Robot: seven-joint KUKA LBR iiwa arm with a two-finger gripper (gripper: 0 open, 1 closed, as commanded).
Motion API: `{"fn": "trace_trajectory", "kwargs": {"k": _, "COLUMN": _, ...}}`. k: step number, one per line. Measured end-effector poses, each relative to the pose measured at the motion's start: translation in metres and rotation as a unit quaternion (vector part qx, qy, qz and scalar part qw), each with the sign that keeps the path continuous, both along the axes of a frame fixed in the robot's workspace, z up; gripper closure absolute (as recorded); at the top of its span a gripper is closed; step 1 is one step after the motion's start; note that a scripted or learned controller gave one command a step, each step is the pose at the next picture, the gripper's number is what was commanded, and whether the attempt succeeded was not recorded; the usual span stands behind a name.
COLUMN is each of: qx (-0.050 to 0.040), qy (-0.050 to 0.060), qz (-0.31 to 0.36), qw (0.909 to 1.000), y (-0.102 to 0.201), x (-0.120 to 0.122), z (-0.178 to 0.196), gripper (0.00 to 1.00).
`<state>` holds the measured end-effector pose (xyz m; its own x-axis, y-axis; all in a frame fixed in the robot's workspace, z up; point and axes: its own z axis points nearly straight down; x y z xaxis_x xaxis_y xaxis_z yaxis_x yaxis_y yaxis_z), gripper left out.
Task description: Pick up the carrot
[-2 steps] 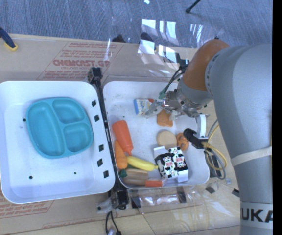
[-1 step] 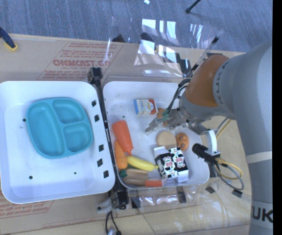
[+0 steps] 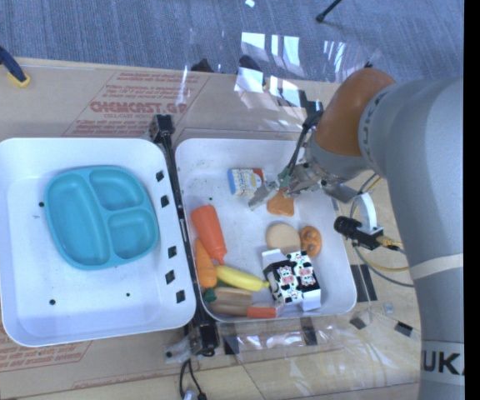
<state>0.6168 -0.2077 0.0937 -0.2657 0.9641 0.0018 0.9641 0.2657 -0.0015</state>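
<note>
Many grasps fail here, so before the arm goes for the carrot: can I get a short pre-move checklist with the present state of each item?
1. Carrot lies in the right bin: ok.
2. Carrot top unobstructed: ok.
3. Gripper over the carrot: not ok, it sits further right, by the orange wedge.
4. Room around carrot: not ok, bin wall on one side, an orange piece touching its lower end.
5. Gripper free of any item: cannot tell.
</note>
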Motion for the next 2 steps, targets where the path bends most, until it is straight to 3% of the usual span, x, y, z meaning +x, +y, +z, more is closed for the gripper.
{"fn": "trace_trajectory", "kwargs": {"k": 1, "qx": 0.0009, "qy": 0.000, "qz": 0.002, "qw": 1.0000, "y": 0.002, "x": 0.002, "z": 0.011, "gripper": 1.00}}
{"fn": "trace_trajectory", "kwargs": {"k": 2, "qx": -0.0008, "qy": -0.002, "qz": -0.002, "qw": 1.0000, "y": 0.089, "x": -0.010, "z": 0.081, "gripper": 1.00}}
